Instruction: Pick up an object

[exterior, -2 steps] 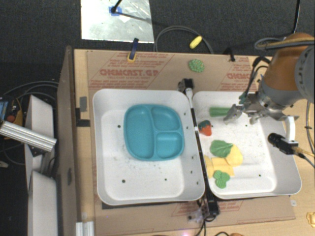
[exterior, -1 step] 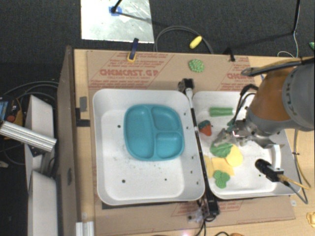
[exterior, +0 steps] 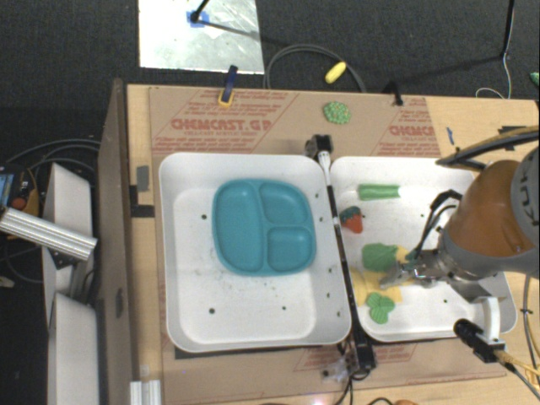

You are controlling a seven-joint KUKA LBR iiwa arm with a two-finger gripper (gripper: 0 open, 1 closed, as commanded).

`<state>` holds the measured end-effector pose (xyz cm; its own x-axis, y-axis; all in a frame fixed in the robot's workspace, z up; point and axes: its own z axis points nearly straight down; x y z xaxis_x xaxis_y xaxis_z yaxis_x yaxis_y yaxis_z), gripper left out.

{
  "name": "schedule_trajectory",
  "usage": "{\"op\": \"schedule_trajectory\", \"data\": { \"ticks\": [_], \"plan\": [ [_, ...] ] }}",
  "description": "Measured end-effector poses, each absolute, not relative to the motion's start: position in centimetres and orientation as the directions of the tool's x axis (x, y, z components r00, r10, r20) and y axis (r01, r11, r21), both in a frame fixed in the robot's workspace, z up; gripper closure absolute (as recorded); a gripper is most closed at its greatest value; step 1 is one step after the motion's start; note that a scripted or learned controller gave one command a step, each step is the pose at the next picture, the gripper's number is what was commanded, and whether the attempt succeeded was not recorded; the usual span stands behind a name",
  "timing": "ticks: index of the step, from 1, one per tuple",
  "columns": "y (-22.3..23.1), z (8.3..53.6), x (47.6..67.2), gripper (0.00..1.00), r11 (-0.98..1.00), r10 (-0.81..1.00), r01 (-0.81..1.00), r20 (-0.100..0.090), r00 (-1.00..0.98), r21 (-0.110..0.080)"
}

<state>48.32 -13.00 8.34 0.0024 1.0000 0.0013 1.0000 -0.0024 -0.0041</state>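
Note:
The right bin point(exterior: 472, 175) holds several small things. A long green piece point(exterior: 378, 192) lies near its far edge, and a small red and orange piece point(exterior: 351, 220) sits by the divider. A chunky green piece point(exterior: 378, 256) lies mid-bin, with a yellow piece point(exterior: 366, 287) under and beside it. A leafy green piece point(exterior: 381, 310) rests near the front edge. My gripper point(exterior: 395, 274) hangs low over the bin, right beside the chunky green piece and above the yellow one. I cannot make out anything between its fingers.
The left bin point(exterior: 181, 310) bears a teal divided plate point(exterior: 263, 226). A ridge point(exterior: 336, 243) separates the two bins. On the cardboard behind the bins lies a green round thing point(exterior: 337, 112). The arm's orange band point(exterior: 494, 209) overhangs the right bin's right side.

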Motion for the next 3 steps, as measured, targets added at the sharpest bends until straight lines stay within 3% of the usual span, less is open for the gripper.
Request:
{"op": "schedule_trajectory", "data": {
  "ticks": [1, 2, 3],
  "plan": [
    [-16.6, 12.2, 56.6, 0.00, 0.005, 1.000, 1.000, -0.005, -0.005, 0.012],
    [-9.4, 11.3, 54.6, 0.00, 0.009, 1.000, 1.000, 0.003, -0.009, -0.001],
    [-10.1, 8.5, 48.9, 0.00, -0.003, 1.000, 1.000, -0.004, 0.003, 0.003]
  ]
}}
